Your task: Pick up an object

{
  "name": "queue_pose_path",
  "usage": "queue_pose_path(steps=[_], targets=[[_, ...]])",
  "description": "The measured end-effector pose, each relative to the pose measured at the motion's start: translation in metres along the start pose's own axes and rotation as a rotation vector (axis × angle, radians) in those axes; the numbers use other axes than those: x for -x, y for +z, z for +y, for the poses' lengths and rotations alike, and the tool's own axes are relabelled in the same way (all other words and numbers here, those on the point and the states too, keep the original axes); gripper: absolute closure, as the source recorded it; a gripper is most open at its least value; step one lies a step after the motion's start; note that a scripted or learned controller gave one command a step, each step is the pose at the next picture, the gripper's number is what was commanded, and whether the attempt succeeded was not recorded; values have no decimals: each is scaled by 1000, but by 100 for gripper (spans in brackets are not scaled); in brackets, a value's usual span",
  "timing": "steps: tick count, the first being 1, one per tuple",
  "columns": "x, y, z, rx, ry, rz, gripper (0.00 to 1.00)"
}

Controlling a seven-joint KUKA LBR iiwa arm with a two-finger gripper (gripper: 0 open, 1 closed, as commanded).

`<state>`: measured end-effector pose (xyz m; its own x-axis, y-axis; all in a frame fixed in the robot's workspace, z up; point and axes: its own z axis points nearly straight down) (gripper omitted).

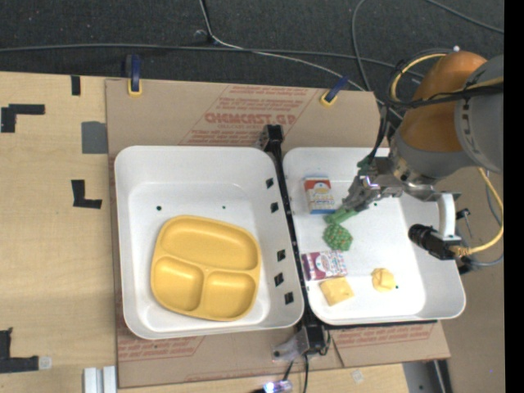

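My gripper [362, 195] hangs over the upper middle of the right bin [434, 305], reaching in from the right under the grey and orange arm. A green broccoli-like toy [336, 236] lies just below and left of it. The toy's stem [347, 215] runs up to the gripper's tip, and I cannot make out whether they touch. A small red and white carton [318, 193] stands to the gripper's left. Lower in the bin lie a purple and white packet [323, 264], a yellow square piece [336, 291] and a small yellow lump [382, 279].
The left bin [131, 178] holds a yellow divided tray [205, 267]. A black divider [282, 211] separates the two bins. Cables loop over the arm [442, 113] at the upper right. A black fitting [430, 240] sticks out over the right bin's right side.
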<state>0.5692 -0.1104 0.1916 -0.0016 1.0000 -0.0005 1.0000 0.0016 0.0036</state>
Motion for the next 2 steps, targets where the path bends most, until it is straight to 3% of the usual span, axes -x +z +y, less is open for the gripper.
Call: queue_pose_path(steps=[1,2], targets=[[-4,-62,-3,2,0,-1,100],[-4,-90,-3,-2,1,0,100]])
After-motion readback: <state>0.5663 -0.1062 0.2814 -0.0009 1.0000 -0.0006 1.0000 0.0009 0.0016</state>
